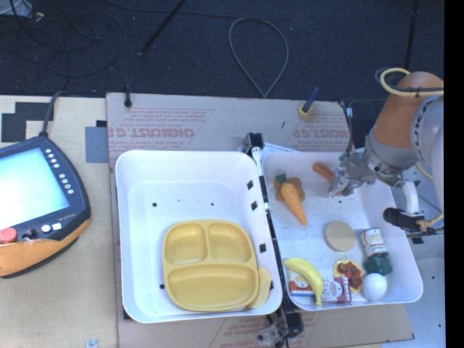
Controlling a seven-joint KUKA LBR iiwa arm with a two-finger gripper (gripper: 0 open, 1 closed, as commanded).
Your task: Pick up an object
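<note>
1. While my gripper point(341, 187) hangs low in the right bin point(406, 285), near its back wall, I can't tell if it's open or shut, or if it has hold of anything.
2. Closest thing: small orange-red piece point(323, 170), just beside the gripper at about 10 o'clock. Its long side runs 10 to 4.
3. Carrot point(292, 200) lies near, at about 8 o'clock, tip pointing to 5.
4. I'd guess a short move to 10 comes next.

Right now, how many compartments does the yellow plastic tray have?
3. The yellow plastic divided tray lies in the left white bin: two small compartments side by side at its far edge, one long compartment along its near edge.
</note>
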